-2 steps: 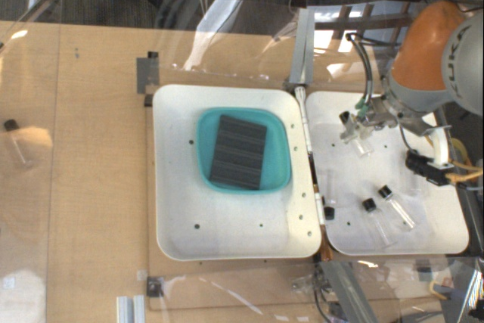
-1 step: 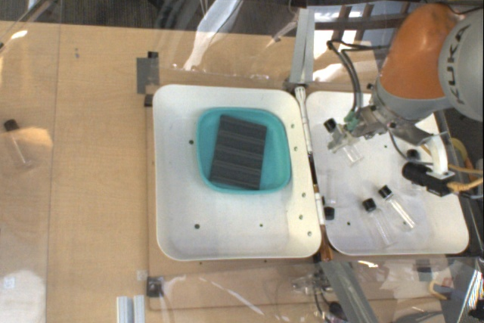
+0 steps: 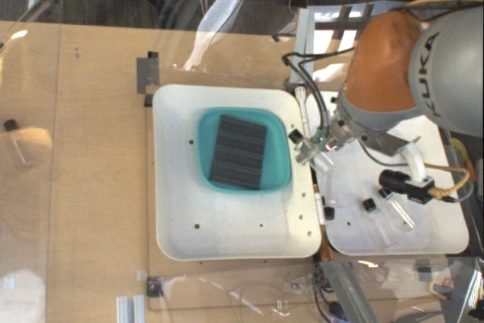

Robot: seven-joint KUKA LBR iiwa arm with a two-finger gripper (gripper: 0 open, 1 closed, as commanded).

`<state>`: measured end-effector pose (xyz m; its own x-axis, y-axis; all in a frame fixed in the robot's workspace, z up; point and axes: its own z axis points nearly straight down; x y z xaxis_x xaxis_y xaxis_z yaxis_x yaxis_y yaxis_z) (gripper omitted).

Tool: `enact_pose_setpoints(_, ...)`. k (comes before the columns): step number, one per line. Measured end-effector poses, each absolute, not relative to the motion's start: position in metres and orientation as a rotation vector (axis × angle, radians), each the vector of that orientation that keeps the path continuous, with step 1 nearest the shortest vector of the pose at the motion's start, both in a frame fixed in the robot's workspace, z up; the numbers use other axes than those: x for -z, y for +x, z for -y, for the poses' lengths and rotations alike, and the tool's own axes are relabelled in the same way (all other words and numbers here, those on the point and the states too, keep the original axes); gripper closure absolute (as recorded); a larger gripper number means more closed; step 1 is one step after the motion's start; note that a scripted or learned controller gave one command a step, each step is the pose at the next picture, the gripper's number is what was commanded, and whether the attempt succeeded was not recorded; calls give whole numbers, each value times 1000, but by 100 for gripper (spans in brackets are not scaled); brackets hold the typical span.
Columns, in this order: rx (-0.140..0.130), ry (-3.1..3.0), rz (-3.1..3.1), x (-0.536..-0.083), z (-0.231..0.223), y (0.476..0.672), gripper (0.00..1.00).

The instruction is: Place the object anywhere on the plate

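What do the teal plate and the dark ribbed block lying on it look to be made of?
Teal plate: probably plastic, smooth with a slight sheen and soft moulded corners. Dark ribbed block: matte dark grey with parallel grooves and no glare, perhaps rubber or foam; the view leaves it open.

A: Left bin (image 3: 227, 238)?
B: One teal plate (image 3: 281, 163); one dark ribbed block (image 3: 239, 153) lying flat on it.
A: Right bin (image 3: 401, 234)?
B: Arm (image 3: 393, 72) above it; gripper (image 3: 311, 150) at the bins' shared edge, beside the plate.
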<state>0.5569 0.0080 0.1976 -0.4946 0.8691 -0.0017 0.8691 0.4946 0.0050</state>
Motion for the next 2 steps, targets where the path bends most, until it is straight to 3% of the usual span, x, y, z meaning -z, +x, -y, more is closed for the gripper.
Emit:
enact_pose_setpoints(1,-6,1578,-2712,-198,-8,557,0)
enact_pose_setpoints(2,-5,1478,-2768,-184,-72,562,0)
